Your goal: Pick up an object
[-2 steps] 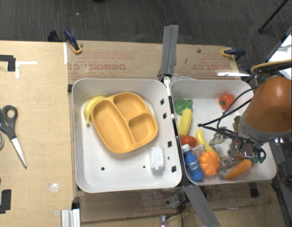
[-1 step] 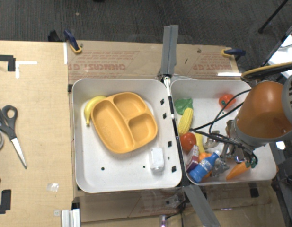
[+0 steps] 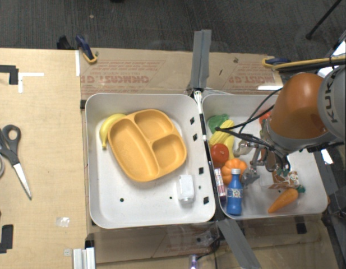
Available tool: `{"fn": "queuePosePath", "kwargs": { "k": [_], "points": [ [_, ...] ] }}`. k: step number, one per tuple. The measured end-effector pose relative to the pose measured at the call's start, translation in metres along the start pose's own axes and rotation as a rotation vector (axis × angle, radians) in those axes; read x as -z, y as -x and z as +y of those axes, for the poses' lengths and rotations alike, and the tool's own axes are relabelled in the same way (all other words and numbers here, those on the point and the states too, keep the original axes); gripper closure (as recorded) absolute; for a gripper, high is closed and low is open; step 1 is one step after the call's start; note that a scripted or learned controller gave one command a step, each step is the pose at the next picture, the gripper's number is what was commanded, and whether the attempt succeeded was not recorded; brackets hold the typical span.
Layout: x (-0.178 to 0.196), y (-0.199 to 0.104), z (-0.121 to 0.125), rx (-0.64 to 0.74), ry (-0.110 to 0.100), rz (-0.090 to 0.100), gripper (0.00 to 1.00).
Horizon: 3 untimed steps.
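Note:
The right bin [image 3: 258, 202] holds several toys: a green item [image 3: 217, 120], a yellow corn-like piece [image 3: 222, 134], a red tomato [image 3: 220, 152], an orange fruit [image 3: 235, 166], a blue bottle [image 3: 234, 194] lying near the front, a thin dark-pink stick [image 3: 220, 185] and an orange carrot [image 3: 283, 200]. My gripper [image 3: 261, 167] hangs low in the middle of this bin, just right of the orange fruit and above-left of the carrot. The arm's orange band [image 3: 296, 114] hides the bin's back right part.
The left bin [image 3: 144, 203] carries a yellow divided plate [image 3: 147, 144], a banana [image 3: 108, 126] tucked under its left edge, and a small white block [image 3: 186, 188]. Scissors [image 3: 13, 156] lie on the bench at far left. A grey divider bar [image 3: 201, 60] stands behind the bins.

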<state>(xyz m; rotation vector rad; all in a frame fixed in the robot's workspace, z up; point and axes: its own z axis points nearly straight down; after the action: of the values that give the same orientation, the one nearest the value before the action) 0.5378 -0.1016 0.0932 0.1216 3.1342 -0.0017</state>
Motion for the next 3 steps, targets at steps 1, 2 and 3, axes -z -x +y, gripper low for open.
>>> {"fn": "queuePosePath", "kwargs": {
  "k": [1,2,3],
  "points": [
    [-0.001,-0.013,0.006,-0.039,-0.001,0.001,0.00],
    [-0.001,-0.026,0.004,-0.055,-0.001,0.002,0.00],
    [-0.001,-0.027,0.005,-0.166,-0.001,0.002,0.00]
  ]
}}
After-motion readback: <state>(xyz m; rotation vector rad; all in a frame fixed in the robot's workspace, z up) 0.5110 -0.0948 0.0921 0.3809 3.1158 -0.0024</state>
